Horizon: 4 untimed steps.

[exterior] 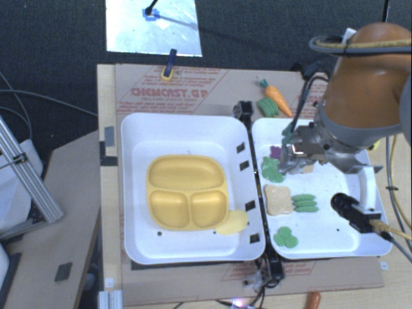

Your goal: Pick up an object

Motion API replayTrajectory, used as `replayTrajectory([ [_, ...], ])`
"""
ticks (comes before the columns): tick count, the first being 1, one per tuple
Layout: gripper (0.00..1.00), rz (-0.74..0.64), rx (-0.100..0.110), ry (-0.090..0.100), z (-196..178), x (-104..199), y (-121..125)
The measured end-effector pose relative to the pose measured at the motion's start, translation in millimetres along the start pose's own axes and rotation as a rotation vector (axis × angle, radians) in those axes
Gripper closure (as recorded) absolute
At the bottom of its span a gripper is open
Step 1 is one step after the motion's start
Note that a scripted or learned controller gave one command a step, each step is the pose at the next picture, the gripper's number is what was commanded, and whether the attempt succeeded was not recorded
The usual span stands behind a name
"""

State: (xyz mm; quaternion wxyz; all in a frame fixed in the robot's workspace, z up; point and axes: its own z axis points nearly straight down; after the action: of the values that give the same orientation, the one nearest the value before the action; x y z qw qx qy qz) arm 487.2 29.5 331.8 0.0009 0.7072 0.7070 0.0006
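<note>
My gripper (291, 165) hangs low over the left half of the right bin (322, 240), under the grey and orange arm. A green leafy piece (271, 171) lies just to its left, touching or nearly touching it. A small purple piece (275, 152) sits right above that. Below the gripper lie a beige toast slice (279, 199), green pea pods (305, 202) and a round green piece (285, 238). I see nothing between the fingers.
The left bin (135, 237) holds a yellow divided plate (187, 192) and a yellow lump (233, 222) at the plate's lower right corner. Outside the bins, on the cardboard behind the right bin, lie a carrot (277, 96) and a green piece (267, 107).
</note>
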Motion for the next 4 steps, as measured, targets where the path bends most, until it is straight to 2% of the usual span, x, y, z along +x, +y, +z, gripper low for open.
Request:
replayTrajectory([
  [1, 1.00, -0.005, 0.008, -0.001, 156.2, 24.2, 70.6],
  [2, 1.00, -0.007, -0.015, 0.005, -7.8, 36.5, 26.9],
  [3, 1.00, -0.001, 0.001, 0.001, -5.9, 25.2, -1.0],
  [4, 1.00, -0.004, -0.002, 0.001, -30.5, 19.0, -0.2],
])
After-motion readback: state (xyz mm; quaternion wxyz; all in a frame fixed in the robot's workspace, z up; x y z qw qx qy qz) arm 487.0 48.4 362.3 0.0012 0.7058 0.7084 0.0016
